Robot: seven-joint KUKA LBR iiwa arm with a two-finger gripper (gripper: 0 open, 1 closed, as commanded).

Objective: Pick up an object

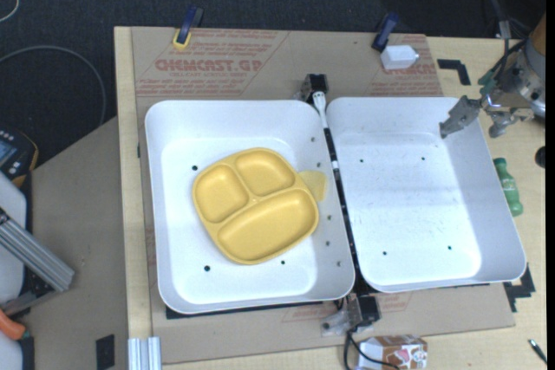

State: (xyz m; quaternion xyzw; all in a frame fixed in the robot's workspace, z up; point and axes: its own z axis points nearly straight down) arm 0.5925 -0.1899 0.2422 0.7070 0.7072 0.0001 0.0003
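Camera view: a yellow tray (254, 205) is seen lying flat in the left bin (173, 130), its long axis slanted from upper left to lower right — well apart from the gripper (475, 122), which is held at the upper right edge of the right bin (416, 186). The fingers are spread apart with nothing between them. A long reach leftward across both bins is judged to be needed — the arm is poised at the frame's right edge.

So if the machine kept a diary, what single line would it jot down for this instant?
end effector: over right bin, top right corner, nothing held | yellow divided plate: flat in left bin | pick: not yet done
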